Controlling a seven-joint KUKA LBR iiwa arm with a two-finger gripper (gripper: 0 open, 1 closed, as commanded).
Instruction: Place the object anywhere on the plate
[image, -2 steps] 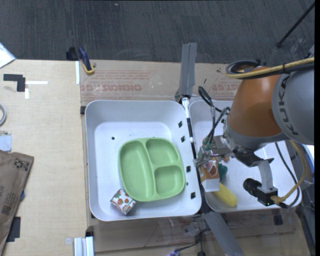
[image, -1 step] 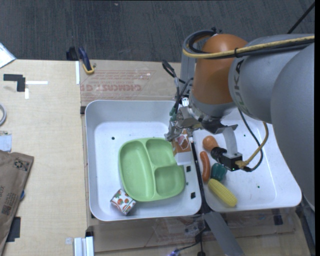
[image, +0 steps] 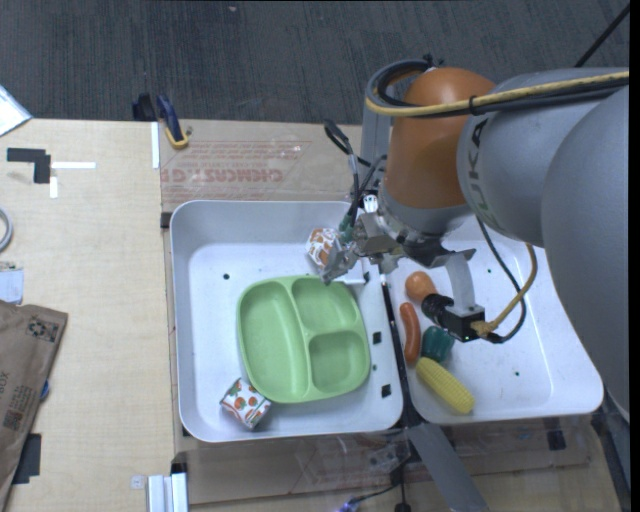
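Note:
A green divided plate (image: 303, 340) lies in the left bin (image: 200, 300). Above the plate's far right corner hangs my gripper (image: 342, 258), with a small white object with an orange pattern (image: 321, 245) right against its left side. Whether that object is held is unclear from this angle. A second patterned cup-like object (image: 245, 403) lies on its side at the plate's near left corner, touching the rim.
The right bin (image: 520, 390) holds an orange piece (image: 420, 285), a red sausage (image: 409, 325), a teal piece (image: 437, 344) and a yellow corn cob (image: 445, 386). The arm's wrist and cables (image: 450, 160) hang over the wall between the two bins.

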